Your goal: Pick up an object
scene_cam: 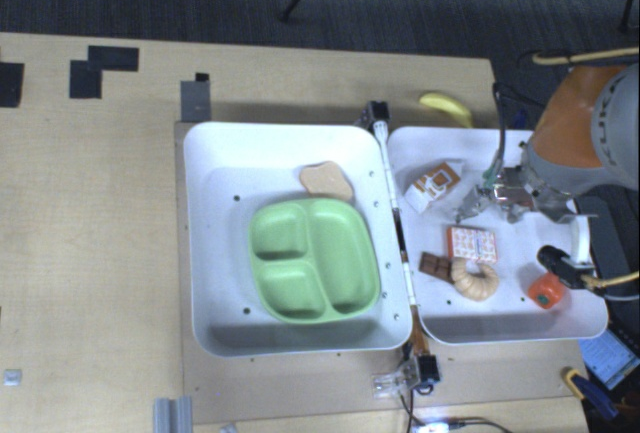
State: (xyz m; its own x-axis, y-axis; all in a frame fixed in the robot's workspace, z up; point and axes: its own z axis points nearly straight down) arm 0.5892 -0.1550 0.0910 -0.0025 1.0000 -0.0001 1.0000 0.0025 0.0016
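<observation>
Lightness is what I expect of the small flat red-and-white patterned square card [471,244] lying in the middle of the right-hand shallow white bin [575,326]: thin, stiffish, hard to pinch from above, so I would take it by two opposite edges. It lies just far of the pale ring-shaped toy doughnut [474,280] and right of the dark brown chocolate-bar piece [433,266], its face a grid of red marks on white. My two-finger claw [478,202] hangs over the bin just far of the card, and I cannot tell how it is set.
</observation>
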